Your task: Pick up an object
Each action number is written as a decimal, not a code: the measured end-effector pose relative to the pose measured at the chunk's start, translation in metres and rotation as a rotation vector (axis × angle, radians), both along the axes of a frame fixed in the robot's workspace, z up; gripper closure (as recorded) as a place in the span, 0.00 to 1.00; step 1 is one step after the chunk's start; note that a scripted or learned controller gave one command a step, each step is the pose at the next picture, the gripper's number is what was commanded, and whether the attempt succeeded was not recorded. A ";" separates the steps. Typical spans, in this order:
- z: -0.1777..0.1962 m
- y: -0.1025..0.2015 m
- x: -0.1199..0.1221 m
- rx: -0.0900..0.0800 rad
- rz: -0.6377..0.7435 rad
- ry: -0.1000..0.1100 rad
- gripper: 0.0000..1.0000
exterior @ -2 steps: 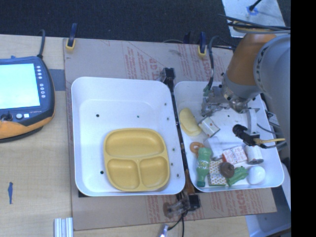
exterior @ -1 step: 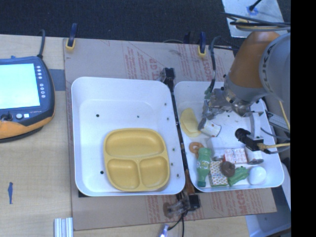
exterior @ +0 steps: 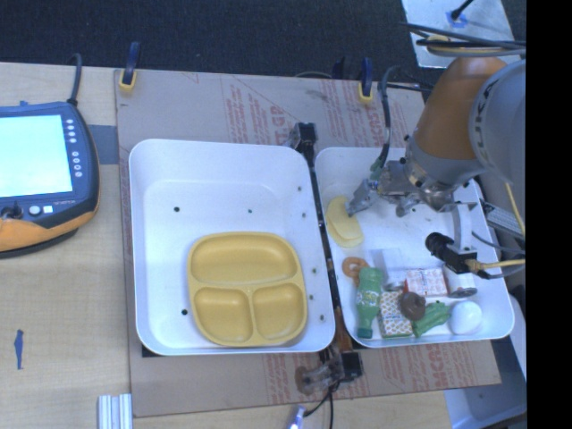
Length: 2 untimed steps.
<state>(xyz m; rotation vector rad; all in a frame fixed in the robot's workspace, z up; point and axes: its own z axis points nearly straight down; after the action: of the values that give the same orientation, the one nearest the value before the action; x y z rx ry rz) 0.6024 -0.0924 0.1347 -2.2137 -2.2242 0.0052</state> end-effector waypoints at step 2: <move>0.076 -0.019 0.055 -0.001 -0.001 -0.005 0.00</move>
<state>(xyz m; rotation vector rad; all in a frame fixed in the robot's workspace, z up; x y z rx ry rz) 0.6570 -0.1115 0.2105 -2.2177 -2.2257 0.0002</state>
